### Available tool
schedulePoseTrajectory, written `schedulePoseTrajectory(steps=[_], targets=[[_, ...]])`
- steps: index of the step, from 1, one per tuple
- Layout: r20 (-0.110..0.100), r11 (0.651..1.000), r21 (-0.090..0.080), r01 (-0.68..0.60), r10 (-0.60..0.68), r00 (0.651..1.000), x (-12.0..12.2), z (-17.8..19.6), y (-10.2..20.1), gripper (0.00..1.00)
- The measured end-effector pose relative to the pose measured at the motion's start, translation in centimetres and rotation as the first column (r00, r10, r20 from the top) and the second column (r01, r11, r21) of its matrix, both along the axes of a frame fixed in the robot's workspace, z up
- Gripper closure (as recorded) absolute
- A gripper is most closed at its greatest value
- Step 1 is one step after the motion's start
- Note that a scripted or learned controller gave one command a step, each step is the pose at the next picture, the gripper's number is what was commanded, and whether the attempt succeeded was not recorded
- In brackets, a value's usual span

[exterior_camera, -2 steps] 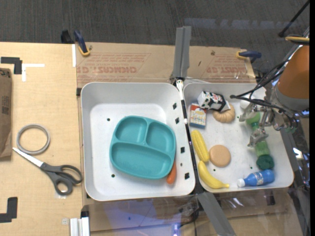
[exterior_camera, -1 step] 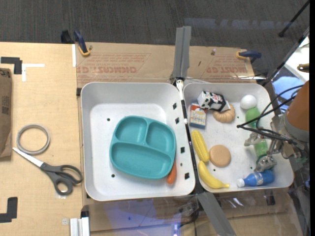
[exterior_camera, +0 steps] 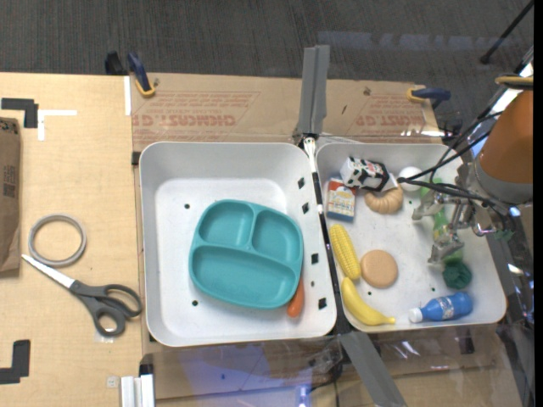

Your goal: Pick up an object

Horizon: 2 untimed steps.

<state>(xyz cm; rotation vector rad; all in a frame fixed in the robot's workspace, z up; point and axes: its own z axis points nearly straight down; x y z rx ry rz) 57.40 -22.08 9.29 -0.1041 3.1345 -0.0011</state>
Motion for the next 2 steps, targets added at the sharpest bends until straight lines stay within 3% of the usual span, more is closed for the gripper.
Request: schedulePoseTrajectory(steps=[1, 2], targets=[[0.001, 1.000, 0.001, 0.005, -0.005, 1.000, 7.9, 0.1, 8.1, 0.00], [0.000, 0.998, 0.000, 0.063, -0.063, 0.998, 5.5, 0.0, 12.7, 0.00]])
